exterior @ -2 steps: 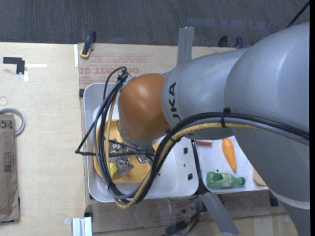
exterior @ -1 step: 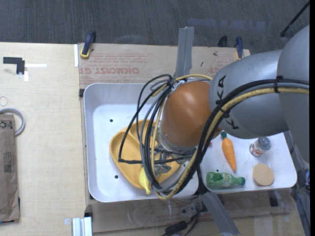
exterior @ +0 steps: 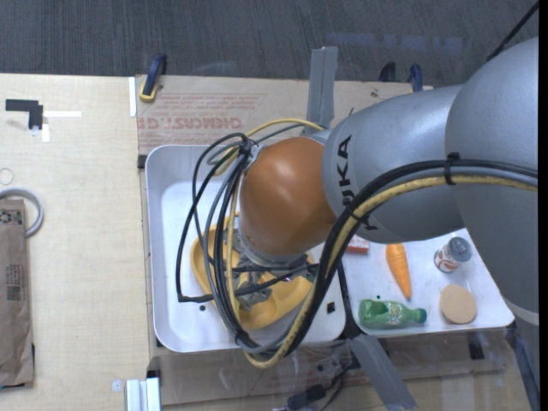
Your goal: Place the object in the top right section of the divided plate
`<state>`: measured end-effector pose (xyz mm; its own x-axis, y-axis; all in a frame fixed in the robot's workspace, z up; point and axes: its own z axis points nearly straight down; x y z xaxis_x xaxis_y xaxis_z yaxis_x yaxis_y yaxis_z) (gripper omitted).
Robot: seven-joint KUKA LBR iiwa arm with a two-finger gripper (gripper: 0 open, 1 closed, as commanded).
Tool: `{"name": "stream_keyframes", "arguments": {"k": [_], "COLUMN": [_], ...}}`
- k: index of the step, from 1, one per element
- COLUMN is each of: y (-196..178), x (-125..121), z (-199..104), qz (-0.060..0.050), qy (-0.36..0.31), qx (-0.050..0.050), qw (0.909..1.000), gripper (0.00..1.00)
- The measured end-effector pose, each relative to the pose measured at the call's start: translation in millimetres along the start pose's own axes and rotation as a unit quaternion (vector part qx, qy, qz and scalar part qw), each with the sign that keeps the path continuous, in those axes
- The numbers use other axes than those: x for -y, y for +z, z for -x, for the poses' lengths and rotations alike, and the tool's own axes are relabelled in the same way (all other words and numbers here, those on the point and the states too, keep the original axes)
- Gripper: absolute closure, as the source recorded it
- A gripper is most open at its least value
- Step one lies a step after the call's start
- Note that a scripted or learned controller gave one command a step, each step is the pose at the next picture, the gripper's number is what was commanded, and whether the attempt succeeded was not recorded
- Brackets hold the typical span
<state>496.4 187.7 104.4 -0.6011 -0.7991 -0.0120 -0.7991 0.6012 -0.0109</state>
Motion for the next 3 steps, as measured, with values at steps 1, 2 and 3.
{"name": "stream_keyframes", "arguments": {"k": [1, 2, 3], "y": [1.6, 6.2, 12.3], "x": [-16.2, -0.4, -4.3], "z": [17.9, -20.5, 33.5], "qz": [-0.006, -0.001, 0.005], "qy": [-0.146, -0.23, -0.358], "qx": [0.004, 0.005, -0.003], "qw": [0.9893, 0.9731, 0.9336], "gripper": [1.0, 1.0, 1.0]}}
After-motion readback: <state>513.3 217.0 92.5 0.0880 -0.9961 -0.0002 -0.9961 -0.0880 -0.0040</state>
